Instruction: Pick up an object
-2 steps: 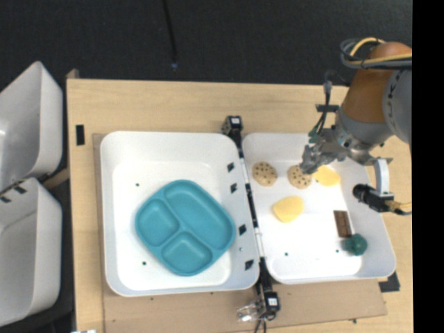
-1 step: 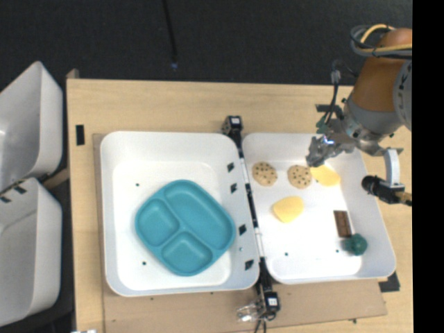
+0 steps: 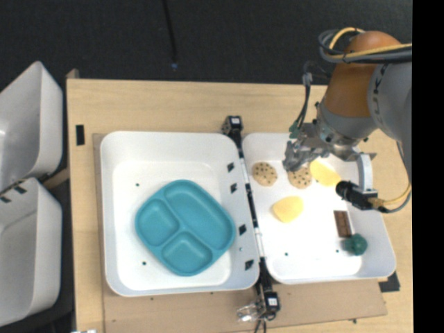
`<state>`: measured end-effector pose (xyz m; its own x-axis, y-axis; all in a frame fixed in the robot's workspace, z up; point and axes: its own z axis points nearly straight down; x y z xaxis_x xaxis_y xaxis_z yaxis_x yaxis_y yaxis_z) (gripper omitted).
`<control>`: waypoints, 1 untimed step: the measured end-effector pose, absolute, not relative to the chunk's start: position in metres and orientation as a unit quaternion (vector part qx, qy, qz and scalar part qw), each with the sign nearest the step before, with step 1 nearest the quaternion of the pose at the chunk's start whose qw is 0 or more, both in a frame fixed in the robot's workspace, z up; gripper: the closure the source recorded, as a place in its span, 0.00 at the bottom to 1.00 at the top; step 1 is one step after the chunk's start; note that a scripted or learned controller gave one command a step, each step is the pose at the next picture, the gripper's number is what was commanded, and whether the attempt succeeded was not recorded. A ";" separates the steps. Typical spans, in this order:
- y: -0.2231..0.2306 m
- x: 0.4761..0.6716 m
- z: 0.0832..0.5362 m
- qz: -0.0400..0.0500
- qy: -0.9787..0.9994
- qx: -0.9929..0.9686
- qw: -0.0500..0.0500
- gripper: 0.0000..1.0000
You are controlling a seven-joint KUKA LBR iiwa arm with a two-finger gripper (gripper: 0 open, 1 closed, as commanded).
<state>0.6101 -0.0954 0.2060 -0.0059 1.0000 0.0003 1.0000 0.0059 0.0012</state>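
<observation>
Arm is reaching into the right bin (image 3: 388,259); gripper (image 3: 297,159) is hovering just above a cookie (image 3: 300,179), beside a second cookie (image 3: 263,173). Finger state: cannot tell, too blurred. Likely the approach step; next calls for descending squarely and closing.

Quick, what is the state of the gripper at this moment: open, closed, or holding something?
Gripper: cannot be told. It is low in the right white bin, just over the round brown cookie, beside the yellow oval piece.

bins 2 (image 3: 111,186) | blue tray 1 (image 3: 183,226) | cookies 2 (image 3: 264,173) | yellow pieces 2 (image 3: 287,209) | brown block 1 (image 3: 342,223) | teal ball 1 (image 3: 356,245)
</observation>
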 end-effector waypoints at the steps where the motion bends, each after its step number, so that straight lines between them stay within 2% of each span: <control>1: -0.040 0.608 0.223 0.001 0.710 0.705 0.001 1.00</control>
